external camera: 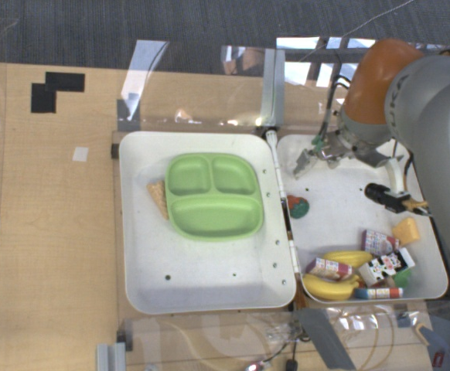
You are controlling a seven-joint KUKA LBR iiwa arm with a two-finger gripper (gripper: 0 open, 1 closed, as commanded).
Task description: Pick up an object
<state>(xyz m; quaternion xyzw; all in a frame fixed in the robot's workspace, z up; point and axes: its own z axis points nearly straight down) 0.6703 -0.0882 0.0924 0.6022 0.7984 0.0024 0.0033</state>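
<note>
Two white bins side by side, seen from above. The left bin (209,277) holds a green divided plate (213,195) just above its centre. A tan cone (158,198) lies against the plate's 9 o'clock edge, partly tucked under it.

In the right bin (341,207), the loose objects crowd the 4 to 6 o'clock part:
- Bananas (335,286) lie at 6 o'clock, with a small carton (328,267) on top of them.
- A marker (380,292) lies just to their right, along the near wall.
- A black-and-white block (387,266) and a pink box (379,242) sit touching at 4 to 5 o'clock.
- A yellow block (405,230) sits at 4 o'clock, near the right wall.
- A strawberry (297,205) lies alone at 9 o'clock, against the wall shared with the left bin.

The arm (434,107) comes in from 2 o'clock. The gripper (308,159) hangs over bare floor at 11 o'clock in the right bin. The strawberry is the nearest object, toward 6 o'clock from it, and the cluster is well apart. Whether the gripper is open or closed cannot be told, and no object is seen in its grasp.
</note>
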